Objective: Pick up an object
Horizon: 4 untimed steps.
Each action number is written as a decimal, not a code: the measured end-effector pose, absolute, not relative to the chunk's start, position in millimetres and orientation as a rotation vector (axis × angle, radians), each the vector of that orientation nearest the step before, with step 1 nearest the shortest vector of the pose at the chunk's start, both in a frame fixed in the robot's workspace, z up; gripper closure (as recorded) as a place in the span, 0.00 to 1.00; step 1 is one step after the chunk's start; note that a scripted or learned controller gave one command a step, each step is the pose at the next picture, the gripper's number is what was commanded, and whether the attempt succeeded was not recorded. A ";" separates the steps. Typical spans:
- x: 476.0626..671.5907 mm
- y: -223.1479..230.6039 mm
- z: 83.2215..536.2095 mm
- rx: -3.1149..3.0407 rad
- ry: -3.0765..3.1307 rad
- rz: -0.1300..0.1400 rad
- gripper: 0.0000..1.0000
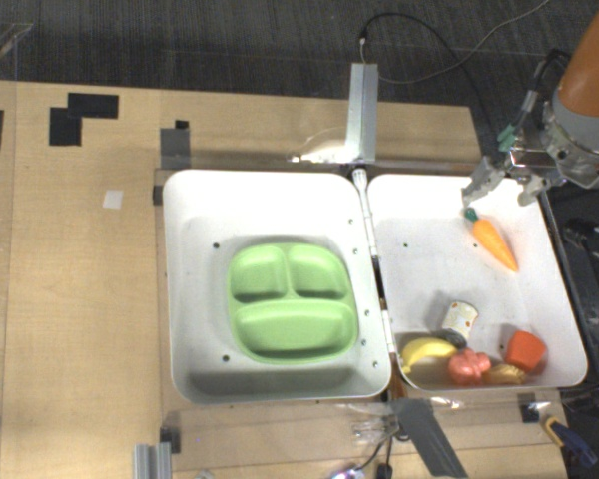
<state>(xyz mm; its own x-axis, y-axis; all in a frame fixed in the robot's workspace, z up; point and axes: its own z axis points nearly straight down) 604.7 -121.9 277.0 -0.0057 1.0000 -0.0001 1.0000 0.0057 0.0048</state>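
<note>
The pale wooden counter (pixel 70 297) carries two shallow white plastic bins. In the left bin (pixel 190 267) a green three-compartment plastic tray (pixel 292 299) is laid flat at the centre, apparently as a receiving place. In the right bin (pixel 419 257) the pickable toys are gathered: an orange toy carrot (pixel 495 242) near the far right, and a yellow banana (pixel 428 350), an orange block (pixel 525 349), a pink piece (pixel 467 366) and a small white cup (pixel 460 316) along the near edge. The end effector (pixel 507 178) is seen spread wide just above the carrot, nothing held between its fingers.
</note>
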 end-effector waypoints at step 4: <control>638.7 -163.6 230.8 2.274 2.158 0.007 1.00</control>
